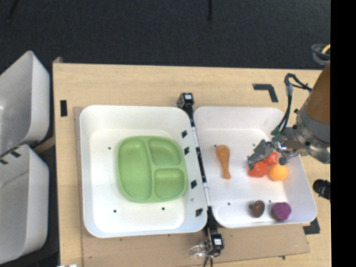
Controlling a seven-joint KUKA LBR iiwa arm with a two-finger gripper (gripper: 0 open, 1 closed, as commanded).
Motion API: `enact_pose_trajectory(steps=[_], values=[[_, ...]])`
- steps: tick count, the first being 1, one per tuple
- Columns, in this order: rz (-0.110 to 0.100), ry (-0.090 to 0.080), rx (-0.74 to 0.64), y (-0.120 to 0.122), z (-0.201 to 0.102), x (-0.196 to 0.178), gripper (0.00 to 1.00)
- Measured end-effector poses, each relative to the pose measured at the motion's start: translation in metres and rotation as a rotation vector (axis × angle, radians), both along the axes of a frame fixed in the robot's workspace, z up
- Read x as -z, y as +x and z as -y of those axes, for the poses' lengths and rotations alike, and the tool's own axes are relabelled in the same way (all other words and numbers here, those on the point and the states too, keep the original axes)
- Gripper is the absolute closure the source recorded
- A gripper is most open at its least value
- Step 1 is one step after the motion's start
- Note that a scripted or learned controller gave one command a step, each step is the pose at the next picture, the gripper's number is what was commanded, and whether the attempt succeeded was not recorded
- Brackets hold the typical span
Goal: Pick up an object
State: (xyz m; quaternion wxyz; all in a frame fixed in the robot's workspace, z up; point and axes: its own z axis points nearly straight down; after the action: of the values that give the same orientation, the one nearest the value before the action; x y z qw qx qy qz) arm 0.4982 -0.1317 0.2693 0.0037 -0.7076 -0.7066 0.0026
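Gripper (266, 156) low over the red object (258, 168) in the right bin (239, 118), touching the orange ball (278, 173); its opening cannot be told. Object probably light, smooth, rigid plastic: grip across its middle.

Light wooden bench (128, 85) sits on dark carpet-like floor (139, 21). The left shallow white plastic bin (97, 132) has a green plastic divided plate (150, 168) lying flat in it. Two white rounded containers (19, 149) sit off the bench's left edge.
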Motion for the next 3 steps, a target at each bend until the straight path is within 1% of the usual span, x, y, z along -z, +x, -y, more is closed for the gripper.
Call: enact_pose_trajectory(steps=[1,2,3], values=[[0.01,-0.002,-0.003,0.002,0.0,-0.005,0.0],[0.006,-0.002,0.0,0.005,-0.007,0.044,0.0],[0.003,-0.002,0.0,0.006,-0.007,0.108,0.0]])
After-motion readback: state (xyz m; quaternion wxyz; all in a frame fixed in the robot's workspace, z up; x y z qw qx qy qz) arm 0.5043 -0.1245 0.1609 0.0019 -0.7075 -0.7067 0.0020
